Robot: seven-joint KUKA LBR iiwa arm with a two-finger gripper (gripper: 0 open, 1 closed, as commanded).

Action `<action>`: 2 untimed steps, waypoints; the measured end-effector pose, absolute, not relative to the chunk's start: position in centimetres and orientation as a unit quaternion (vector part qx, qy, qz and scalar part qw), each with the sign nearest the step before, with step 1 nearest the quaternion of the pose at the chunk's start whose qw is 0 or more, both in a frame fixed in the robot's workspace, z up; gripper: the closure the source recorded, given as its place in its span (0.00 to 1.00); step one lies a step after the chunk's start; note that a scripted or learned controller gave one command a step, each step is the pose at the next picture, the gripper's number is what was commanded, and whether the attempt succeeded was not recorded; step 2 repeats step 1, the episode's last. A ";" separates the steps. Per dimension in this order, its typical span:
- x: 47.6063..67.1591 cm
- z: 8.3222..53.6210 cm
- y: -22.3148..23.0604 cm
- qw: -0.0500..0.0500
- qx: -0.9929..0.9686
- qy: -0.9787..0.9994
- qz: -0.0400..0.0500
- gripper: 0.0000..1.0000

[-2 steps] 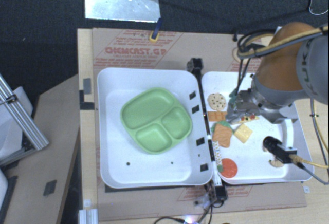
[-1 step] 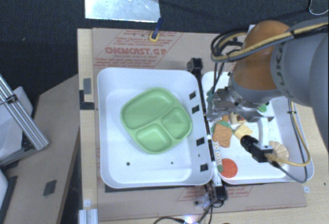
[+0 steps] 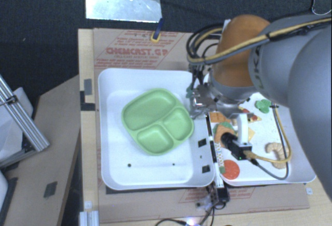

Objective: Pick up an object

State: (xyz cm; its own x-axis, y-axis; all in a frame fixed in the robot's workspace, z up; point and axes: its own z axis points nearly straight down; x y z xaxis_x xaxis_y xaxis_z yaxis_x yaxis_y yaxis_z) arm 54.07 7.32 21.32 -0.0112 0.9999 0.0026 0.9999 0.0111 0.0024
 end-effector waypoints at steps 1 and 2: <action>54.2 21.9 8.2 0.000 -0.705 -0.710 -0.001 1.00; 54.2 21.9 8.2 0.000 -0.705 -0.710 -0.001 1.00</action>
